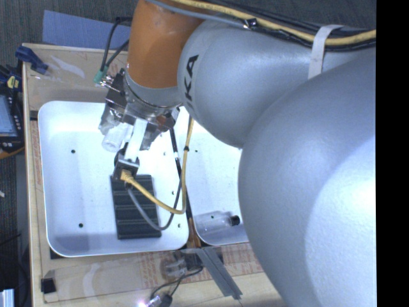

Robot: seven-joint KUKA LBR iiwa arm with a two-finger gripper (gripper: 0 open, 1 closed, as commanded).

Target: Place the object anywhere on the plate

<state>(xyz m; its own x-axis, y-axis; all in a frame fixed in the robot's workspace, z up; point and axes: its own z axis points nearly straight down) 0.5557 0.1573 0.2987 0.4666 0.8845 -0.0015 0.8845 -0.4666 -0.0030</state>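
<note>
A dark grey ribbed rectangular slab [136,210] lies flat near the front of the left bin [64,171]. My gripper [116,132] hangs over the middle of that bin, just behind the slab's far end and apart from it. Nothing can be made out in the gripper. A small clear bottle with a black cap [218,221] lies on its side at the front left of the right bin [211,238]. The arm's grey body hides most of the right bin.
The rim between the two bins [189,226] runs just right of the slab. A blue sheet [70,27] and cables lie behind the left bin. A grey metal bracket [214,270] sits on the bench in front of the bins.
</note>
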